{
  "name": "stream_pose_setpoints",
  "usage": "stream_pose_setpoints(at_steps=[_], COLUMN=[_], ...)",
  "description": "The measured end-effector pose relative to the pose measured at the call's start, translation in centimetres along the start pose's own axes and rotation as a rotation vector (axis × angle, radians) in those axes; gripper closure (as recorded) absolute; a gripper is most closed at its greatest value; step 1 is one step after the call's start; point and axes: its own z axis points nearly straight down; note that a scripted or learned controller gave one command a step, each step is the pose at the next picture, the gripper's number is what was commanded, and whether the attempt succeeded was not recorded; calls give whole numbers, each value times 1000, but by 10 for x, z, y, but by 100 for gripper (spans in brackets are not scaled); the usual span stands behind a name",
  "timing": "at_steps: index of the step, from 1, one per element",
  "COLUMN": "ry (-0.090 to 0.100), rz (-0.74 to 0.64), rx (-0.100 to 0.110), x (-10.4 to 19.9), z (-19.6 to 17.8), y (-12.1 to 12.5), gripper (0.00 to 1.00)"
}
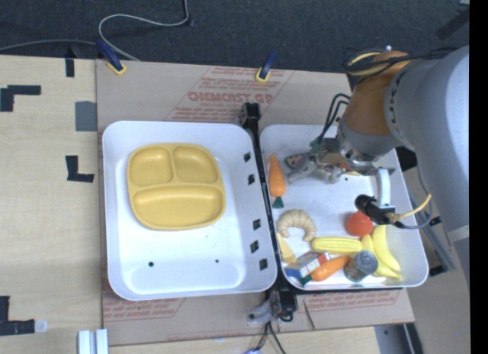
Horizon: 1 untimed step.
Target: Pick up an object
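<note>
Grey arm with an orange band

The arm [435,108] has smooth, rounded grey casing, an orange band [370,104] above the wrist and thin black cables looping beside it.

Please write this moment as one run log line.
hand: low in right bin, rear | holding: nothing seen | nearest: carrot | plate: left bin

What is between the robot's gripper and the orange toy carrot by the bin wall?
Nothing visible. The gripper hangs in the right white bin, with bare floor between it and the orange toy carrot.
</note>
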Motion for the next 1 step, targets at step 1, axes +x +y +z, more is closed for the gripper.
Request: stream_pose_setpoints(at_steps=[1], ry=[1], rz=[-1], rx=[1], x=[1], z=[-9], y=[0], gripper=[100])
